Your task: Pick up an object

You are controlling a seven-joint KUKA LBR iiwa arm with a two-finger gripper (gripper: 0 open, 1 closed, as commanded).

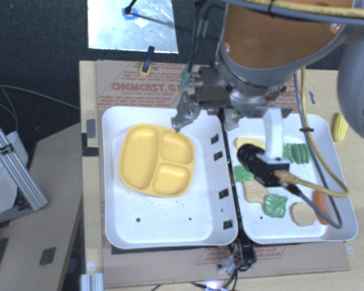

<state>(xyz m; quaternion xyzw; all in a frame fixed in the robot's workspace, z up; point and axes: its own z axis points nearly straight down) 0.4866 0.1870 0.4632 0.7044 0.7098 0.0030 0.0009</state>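
The gripper point(200, 115) hangs over the far edge of the bins where they meet, its fingers apart and holding nothing, one tip just above the far rim of the yellow divided plate point(156, 160) in the left bin point(170, 223). That plate looks light, stiff and slick, so I judge a pinch on its raised rim surest, while the small toy foods point(278, 204) in the right bin point(346, 223) look light and easy to close on. The cardboard point(133, 86) under the bins reads "CHEMCAST" in red.
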